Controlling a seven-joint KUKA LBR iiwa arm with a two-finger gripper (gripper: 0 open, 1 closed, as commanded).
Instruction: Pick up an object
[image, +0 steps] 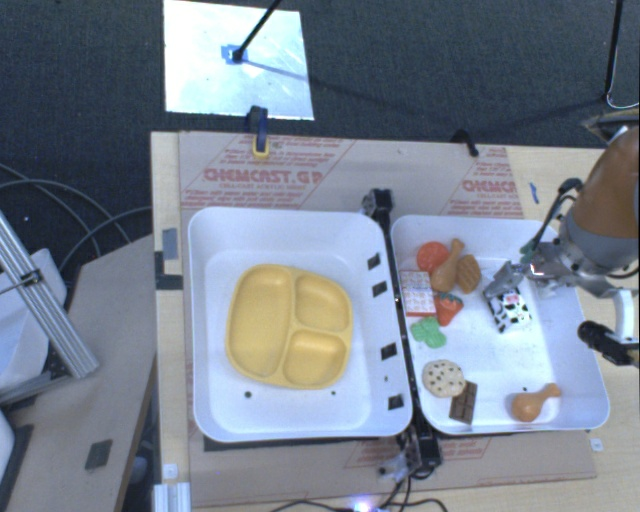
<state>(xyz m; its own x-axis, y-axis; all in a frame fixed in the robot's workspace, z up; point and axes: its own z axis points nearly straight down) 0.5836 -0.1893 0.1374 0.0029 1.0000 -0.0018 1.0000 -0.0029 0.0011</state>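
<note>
My gripper (507, 284) hangs low over the right bin (575, 385), near its upper middle, at the end of the grey arm with the orange band (612, 192). Directly beneath and touching its tip is a small black-and-white spotted block (513, 313); whether the block is gripped cannot be seen. To the left lie a red tomato (431, 254), a brown drumstick (457, 269), a red-and-white card (417, 296), a red strawberry (449, 309) and a green piece (428, 332). Near the front edge are a cookie (441, 377), a chocolate bar (463, 401) and a second drumstick (533, 402).
The left bin (215, 250) holds a yellow divided plate (290, 325). A black part of the arm (606, 343) juts over the right bin's right rim. Black clips line the divider (392, 320) between the bins. Bare white floor lies in the right bin's centre and right.
</note>
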